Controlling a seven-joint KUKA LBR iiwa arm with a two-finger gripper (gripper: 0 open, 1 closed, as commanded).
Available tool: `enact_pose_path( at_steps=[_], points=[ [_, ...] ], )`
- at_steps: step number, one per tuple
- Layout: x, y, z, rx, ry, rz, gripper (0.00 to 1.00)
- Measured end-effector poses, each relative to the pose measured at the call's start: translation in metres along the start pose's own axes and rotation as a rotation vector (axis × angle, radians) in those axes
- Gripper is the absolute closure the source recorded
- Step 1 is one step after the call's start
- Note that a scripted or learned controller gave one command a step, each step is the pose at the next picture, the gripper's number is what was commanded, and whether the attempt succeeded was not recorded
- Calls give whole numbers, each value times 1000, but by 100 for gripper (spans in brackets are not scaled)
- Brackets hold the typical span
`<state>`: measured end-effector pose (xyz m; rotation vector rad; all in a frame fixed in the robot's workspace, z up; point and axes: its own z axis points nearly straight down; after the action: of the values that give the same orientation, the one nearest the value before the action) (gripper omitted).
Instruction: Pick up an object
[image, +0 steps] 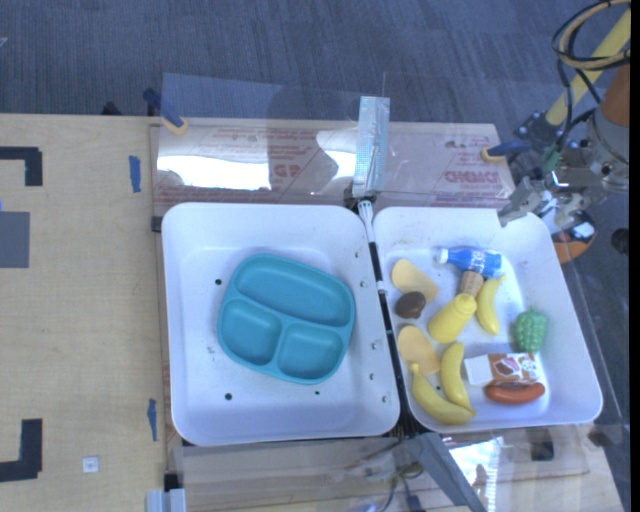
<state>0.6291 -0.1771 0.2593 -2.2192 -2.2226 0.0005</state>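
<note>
Tool (540, 195) sat at about 2 o'clock of the frame, just past the upper right corner of the right bin (575, 330), over the tabletop (80, 330) edge and not over any toy. Can't tell its state, too small and cluttered by cables. Nothing seen between it and any object.

Left bin (185, 320) held a teal divided plate (287, 318), three compartments, lying flat near bin centre, slightly rotated.

Right bin held all the candidate pick objects:
- blue bottle (474, 260) with white cap, lying on its side at 12 o'clock of the bin
- yellow chip-like piece (412, 277) at 10 o'clock, brown round item (410, 304) just below it, touching or nearly so
- yellow squeeze bottle (455, 312) near bin centre, tilted, tan cap toward the blue bottle
- small banana (488, 305) just right of the squeeze bottle, touching it
- green bumpy toy (530, 329), grapes or similar, at 3 o'clock
- another yellow piece (416, 347) at 8 o'clock
- two bananas (443, 385) side by side at 6 o'clock
- red-and-white packet (508, 368) with a red sausage (515, 392) against its lower edge, at 5 o'clock

All objects rested on the bin floor. Clear plastic sheet (270, 150) stood behind both bins at 12 o'clock.
</note>
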Motion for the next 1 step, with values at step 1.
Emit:
enact_pose_path(
  at_steps=[1],
  points=[
    [38, 16, 30, 4, 2, 44, 0]
  ],
)
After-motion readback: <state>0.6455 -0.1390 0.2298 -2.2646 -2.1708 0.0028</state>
